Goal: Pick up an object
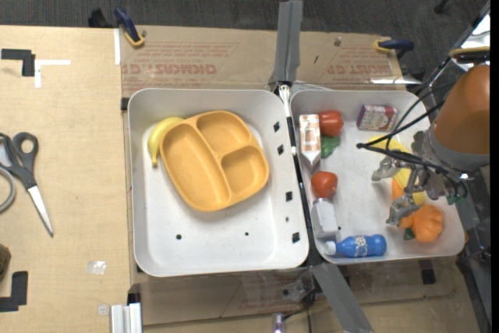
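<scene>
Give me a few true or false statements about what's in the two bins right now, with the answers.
1. The orange divided plate lies in the left bin. True.
2. A banana lies against the plate's left edge. True.
3. The blue bottle stands upright in the left bin. False: it lies on its side near the front wall of the right bin.
4. The scissors lie inside the right bin. False: they lie on the bench, left of both bins.
5. The gripper is over the right bin, close to the small orange pumpkin. True.
6. The plate's compartments hold tomatoes. False: a tomato lies in the right bin.
</scene>
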